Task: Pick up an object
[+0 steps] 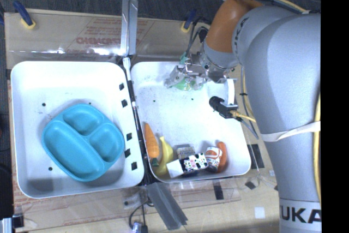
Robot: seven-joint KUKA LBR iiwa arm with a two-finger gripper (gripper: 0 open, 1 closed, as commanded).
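My gripper [185,78] hangs over the far edge of the right bin [174,112], reaching in from the right. A small pale green, crinkly thing [181,83] sits right at its tip, and I cannot make out whether it is gripped. Along the bin's near wall lie an orange carrot [149,141], a yellow banana [164,158], a white box with black marks [187,165], a small grey piece [184,149] and a red and white can [216,156].
The left bin [32,84] holds a blue divided plate [82,142]. A metal divider [130,24] stands between the two bins at the back. The grey arm [278,79] covers the right bin's right side.
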